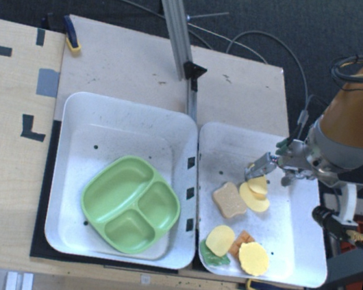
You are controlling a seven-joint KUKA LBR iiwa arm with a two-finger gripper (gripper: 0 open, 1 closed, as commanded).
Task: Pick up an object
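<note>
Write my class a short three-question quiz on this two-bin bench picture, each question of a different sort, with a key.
1. True or false: the green divided plate lies in the same bin as the food pieces.
2. Which item sits nearest the end effector? A) pale yellow slices B) tan bread-like piece C) orange piece
3. Fill in: the arm reaches in from the view's ____ side.

Key: 1 false, it lies in the left bin, the food in the right bin; 2 A; 3 right.
</note>
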